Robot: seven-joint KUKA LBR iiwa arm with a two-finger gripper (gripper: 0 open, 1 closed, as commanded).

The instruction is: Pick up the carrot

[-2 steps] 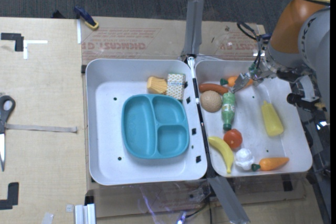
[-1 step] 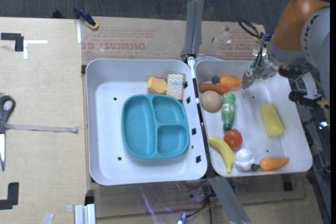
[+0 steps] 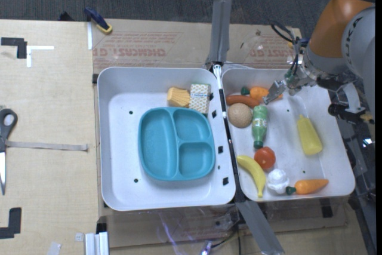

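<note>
The orange toy carrot with a green top (image 3: 310, 186) lies flat in the right white bin (image 3: 334, 152), down at about 5 o'clock in it, close to the front wall. Its long side runs almost left to right. The green top points to 9 o'clock and the thin tip points to 3 o'clock, tilted up a little. The green end touches or nearly touches a small white bumpy toy (image 3: 276, 180). A yellow toy banana (image 3: 253, 172) is just past that, and a red toy tomato (image 3: 264, 157) sits above them.

There is open white floor above the carrot and to its right. A pale yellow squeeze bottle (image 3: 309, 135) lies up at 12 o'clock from it, with a gap between them.

The grey claw (image 3: 276, 92) is at the back of the right bin, near 11 o'clock in it, well apart from the carrot. It is just beside a small orange toy (image 3: 259, 92) and a red toy (image 3: 243, 100). It is too small and blurry to tell how wide it is spread or if it touches them. A tan round toy (image 3: 239, 114) and a green bottle (image 3: 259, 126) lie below it.

The left white bin (image 3: 113, 146) holds a blue plastic tray with three parts (image 3: 176, 144). Both bins sit on the light wooden desk (image 3: 42, 128).
</note>
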